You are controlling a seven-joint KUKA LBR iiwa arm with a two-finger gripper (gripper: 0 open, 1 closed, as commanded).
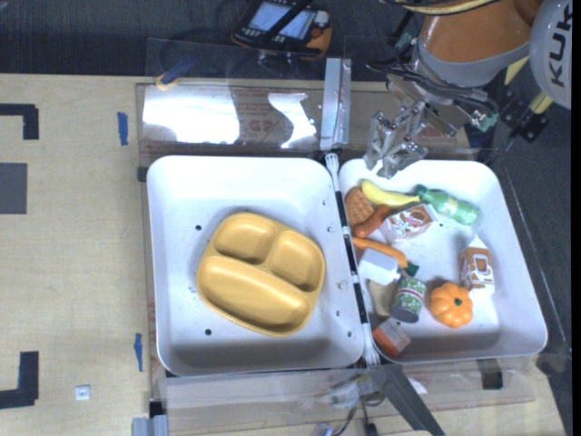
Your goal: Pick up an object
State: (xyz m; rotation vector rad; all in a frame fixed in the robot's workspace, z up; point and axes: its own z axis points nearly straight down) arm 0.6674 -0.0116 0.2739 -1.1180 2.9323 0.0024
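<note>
Though "KU" reads on the arm's casing, packet labels are too blurred to read. Gripper (397,153) hovers at the right bin's (517,243) back rim, fingers seemingly spread, pinching nothing. Banana (386,193), bottle (449,205), pumpkin (451,304) lie below; yellow tray (260,271) occupies the left bin (172,243).

Pale wood bench (64,243); dark carpet floor (91,16)

Below the gripper (392,157) the right bin (517,271) held the small objects (413,243), while the left bin (172,243), far leftward, held a compartment tray (260,271).
</note>
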